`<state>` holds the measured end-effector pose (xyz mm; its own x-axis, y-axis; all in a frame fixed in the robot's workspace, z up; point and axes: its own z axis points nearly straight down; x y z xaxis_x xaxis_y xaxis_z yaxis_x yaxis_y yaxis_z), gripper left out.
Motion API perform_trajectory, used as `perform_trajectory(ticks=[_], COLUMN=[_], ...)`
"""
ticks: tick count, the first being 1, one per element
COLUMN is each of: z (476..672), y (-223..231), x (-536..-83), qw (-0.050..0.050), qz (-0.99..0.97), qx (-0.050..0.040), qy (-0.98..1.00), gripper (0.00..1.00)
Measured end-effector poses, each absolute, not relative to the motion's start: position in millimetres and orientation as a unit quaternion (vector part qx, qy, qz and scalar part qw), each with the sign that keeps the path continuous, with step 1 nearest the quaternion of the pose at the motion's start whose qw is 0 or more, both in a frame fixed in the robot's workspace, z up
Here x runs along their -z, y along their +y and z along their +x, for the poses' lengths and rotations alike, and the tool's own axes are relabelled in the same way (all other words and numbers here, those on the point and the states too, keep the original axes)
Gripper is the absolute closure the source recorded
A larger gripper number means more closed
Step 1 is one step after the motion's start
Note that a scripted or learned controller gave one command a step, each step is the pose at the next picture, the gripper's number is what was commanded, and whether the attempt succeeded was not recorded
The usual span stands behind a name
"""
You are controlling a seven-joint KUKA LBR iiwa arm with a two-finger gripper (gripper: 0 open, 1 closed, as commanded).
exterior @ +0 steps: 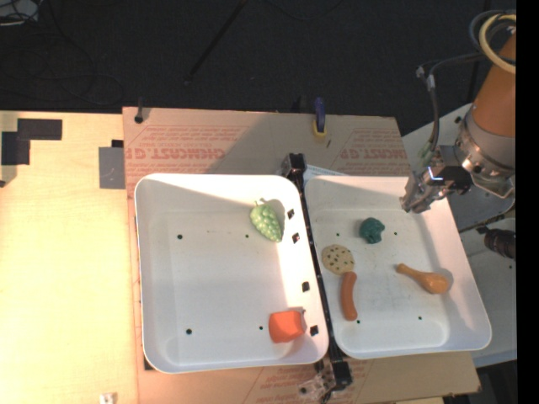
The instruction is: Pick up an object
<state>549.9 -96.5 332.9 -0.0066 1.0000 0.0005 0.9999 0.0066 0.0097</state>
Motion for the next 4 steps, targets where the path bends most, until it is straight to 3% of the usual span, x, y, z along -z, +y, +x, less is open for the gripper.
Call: perform_trajectory(ticks=[1,2,3,4], z=[510.4,521.8,478.8,537.0], y=[-128,-90,-141,-80], x=[-294,-423,-337,-373], qw=[-0.003,0.005,-0.004,0.001], qz=[0.708,0.705,0.709,0.705], qx=[0.0025,-0.0042,0.0039,-0.0011], qy=[0.706,0.709,0.705,0.71], gripper=[1.0,1.0,1.0,1.0])
